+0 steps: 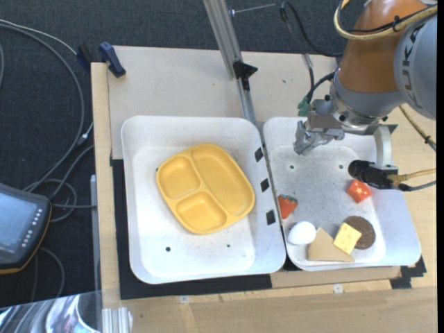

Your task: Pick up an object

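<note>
Divided tray point(205, 187) in the left bin point(139, 134) — food pieces point(333, 238) along the right bin's point(409, 245) near edge.

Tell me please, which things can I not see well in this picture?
- Gripper, camera view: fingers too small and dim against the right bin to judge.
- Tan wedge: partly covered by the yellow block.
- Brown disc: the yellow block hides part.
- Arm: cut off by the right edge.

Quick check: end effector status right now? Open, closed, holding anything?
End effector: open or closed cannot be told from this view; nothing visible in it, hovering over the far end of the right bin.
</note>
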Robot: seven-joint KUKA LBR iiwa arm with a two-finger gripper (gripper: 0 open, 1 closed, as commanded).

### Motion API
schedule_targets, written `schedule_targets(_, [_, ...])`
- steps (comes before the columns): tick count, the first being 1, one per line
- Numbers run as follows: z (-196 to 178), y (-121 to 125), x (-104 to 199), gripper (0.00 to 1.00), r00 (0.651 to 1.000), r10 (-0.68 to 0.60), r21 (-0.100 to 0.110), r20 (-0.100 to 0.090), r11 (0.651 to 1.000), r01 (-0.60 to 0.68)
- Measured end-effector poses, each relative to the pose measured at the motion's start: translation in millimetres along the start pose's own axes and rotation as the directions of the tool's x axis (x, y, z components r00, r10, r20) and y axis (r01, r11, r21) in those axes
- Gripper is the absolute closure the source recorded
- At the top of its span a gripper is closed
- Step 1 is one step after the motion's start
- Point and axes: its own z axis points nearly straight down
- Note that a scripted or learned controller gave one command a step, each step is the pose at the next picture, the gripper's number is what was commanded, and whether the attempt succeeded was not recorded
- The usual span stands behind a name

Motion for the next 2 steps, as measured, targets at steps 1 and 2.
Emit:
schedule_targets(1, [8.3,-16.7,46.5,1.00,1.000,0.000,0.001,0.000,1.000,0.000])
schedule_targets(2, [3.7,-24.2,103.9,1.00,1.000,-0.002,-0.002,0.000,1.000,0.002])
